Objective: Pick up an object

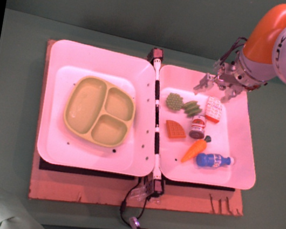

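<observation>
The gripper (pixel 217 90) hangs over the upper part of the right bin (pixel 245 156), in the upper right of the frame. Its fingers are spread fairly wide, one reaching left toward the bin's middle and one pointing down near the white and red carton (pixel 213 109). Nothing sits between them — the gap shows only bare bin floor. The fingertip nearest the carton is just above it in the picture; whether it touches cannot be told from this angle.

The candidate objects lie in a loose cluster in the centre of the right bin: a green leafy toy (pixel 175 101) and a green pea pod (pixel 192 108) to the left of the carton, a small red-labelled jar (pixel 198 127) below them, an orange waffle-like piece (pixel 175 130) beside the jar, an orange carrot (pixel 195 150) and a blue bottle (pixel 213 161) lowest. The carrot and bottle lie close together, nearly touching.

The gripper's body is small and partly blurred, so its finer parts are hard to read. The arm's large grey link fills the frame's right side and is cut off by the edge.

The left bin (pixel 66 54) holds a yellow-green divided plate (pixel 100 111). The right bin's lower left corner and its right margin are bare — the widest free floor.
</observation>
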Robot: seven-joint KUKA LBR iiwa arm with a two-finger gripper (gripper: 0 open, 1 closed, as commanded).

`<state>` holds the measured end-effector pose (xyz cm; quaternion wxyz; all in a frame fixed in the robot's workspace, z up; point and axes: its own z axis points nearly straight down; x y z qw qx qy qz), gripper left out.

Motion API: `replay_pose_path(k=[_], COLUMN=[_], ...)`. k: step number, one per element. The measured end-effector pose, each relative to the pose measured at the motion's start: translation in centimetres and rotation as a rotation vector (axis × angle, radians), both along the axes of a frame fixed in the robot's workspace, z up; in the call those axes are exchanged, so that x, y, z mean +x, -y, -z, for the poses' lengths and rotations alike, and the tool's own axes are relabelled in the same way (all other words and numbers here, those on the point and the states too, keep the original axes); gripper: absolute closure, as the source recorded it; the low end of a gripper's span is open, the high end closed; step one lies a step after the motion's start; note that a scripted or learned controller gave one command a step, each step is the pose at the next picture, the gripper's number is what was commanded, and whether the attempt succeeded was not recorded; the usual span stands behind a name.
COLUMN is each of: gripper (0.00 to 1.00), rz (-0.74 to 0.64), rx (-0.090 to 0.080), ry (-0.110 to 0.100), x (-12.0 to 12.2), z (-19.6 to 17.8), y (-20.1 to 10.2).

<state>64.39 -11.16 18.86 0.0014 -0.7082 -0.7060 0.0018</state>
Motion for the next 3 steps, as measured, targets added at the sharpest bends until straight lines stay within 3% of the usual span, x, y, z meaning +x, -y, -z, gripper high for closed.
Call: replay_pose_path(k=[2,3], gripper=[0.00,0.00], rz=[0.001,-0.002], rx=[-0.007,-0.005], ry=[0.014,0.024], x=[0.9,1.2], z=[7.6,7.5], y=[1.1,1.0])
